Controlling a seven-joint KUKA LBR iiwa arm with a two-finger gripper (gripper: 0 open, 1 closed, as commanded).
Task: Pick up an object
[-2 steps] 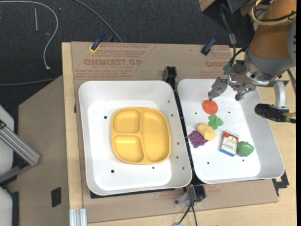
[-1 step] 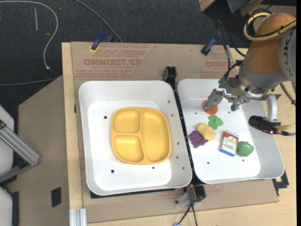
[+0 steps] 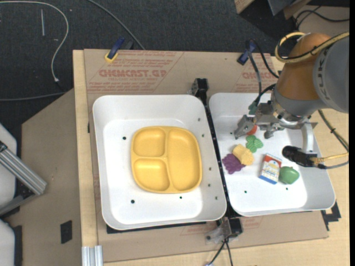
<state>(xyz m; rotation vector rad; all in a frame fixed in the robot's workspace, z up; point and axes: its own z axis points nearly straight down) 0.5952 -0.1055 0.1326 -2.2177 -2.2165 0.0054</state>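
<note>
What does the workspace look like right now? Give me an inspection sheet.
Surface: cardboard-covered bench bearing two white bins, left bin and right bin.
Job's things: in the right bin, purple toy, yellow toy, green toy, small box, green ball.
Clutter: yellow divided plate in the left bin.
Gripper: gripper low over the right bin, above the green toy; finger state unclear.
Cables: white cable on the floor; yellow cable by the arm.
Surroundings: dark carpet, blue clamps.
</note>
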